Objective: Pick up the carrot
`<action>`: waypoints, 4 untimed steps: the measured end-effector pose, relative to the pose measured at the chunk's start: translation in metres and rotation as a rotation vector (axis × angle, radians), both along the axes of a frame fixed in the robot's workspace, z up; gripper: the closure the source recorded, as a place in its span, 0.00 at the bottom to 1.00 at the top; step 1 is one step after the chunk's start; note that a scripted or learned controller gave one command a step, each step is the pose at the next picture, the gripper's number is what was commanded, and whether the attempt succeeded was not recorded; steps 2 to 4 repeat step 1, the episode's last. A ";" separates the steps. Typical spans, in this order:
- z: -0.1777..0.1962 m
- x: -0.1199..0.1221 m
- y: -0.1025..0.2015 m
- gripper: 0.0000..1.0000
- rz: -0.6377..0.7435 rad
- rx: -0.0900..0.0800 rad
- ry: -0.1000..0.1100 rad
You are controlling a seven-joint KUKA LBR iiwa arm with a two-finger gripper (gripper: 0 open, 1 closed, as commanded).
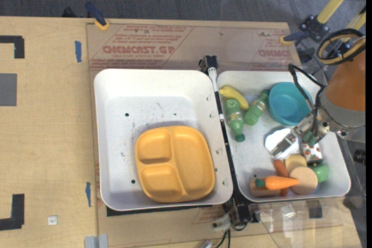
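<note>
The carrot (281, 183) lies flat along the front wall of the right bin (251, 148). It is orange, with its green top pointing left. My gripper (283, 143) hangs over the middle of that bin, a little behind and above the carrot and apart from it. The arm's orange band (350, 85) comes in from the right. A shorter orange piece (281, 166) lies between the gripper and the carrot.
Crowding the carrot on its right are a beige round item (304, 178), a green item (321, 172) and a red-and-white block (314, 152). Farther back sit a blue bowl (288, 103), a banana (232, 94) and two green bottles (236, 120). A yellow divided plate (174, 162) lies in the left bin (116, 125).
</note>
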State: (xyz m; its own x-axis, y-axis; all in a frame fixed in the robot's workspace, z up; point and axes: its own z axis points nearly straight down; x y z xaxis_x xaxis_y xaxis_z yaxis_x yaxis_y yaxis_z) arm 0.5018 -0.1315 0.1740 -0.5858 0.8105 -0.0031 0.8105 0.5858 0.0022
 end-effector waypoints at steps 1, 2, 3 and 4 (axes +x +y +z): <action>-0.075 -0.016 -0.001 0.00 0.203 -0.005 -0.010; -0.075 -0.016 -0.001 0.00 0.203 -0.005 -0.010; -0.075 -0.016 -0.001 0.00 0.203 -0.005 -0.010; -0.075 -0.016 -0.001 0.00 0.203 -0.005 -0.010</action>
